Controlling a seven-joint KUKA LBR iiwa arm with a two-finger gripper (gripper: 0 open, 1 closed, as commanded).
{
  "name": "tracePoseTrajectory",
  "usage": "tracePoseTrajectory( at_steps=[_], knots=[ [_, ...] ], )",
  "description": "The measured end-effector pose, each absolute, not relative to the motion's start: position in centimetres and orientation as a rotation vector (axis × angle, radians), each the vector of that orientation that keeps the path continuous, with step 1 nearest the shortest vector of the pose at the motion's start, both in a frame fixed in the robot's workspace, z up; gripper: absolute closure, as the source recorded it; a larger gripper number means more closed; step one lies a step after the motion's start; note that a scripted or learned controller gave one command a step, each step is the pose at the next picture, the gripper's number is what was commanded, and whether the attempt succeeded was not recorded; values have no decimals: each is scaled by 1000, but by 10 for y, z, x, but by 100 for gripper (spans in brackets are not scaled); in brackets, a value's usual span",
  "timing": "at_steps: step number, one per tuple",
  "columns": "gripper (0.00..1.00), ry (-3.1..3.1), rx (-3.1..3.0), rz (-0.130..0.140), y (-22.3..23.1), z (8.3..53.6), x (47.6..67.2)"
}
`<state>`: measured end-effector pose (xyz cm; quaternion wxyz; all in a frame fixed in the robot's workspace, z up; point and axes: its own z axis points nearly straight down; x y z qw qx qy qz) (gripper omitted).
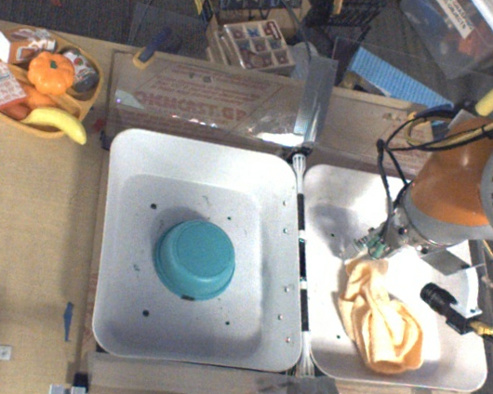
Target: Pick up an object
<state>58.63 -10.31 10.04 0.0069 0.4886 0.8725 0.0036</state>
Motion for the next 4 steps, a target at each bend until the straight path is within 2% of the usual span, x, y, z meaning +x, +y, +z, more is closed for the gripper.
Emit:
tracePoseTrajectory(
  at_steps=[1, 2, 3, 4],
  knots=[
    [0, 2729, 1528, 11, -103, 100, 586],
    [0, 2831, 1351, 3, -103, 211, 570],
    [0, 2819, 1361, 5, -97, 89, 567],
    [100, 2812, 1364, 11, -98, 101, 568]
  ],
)
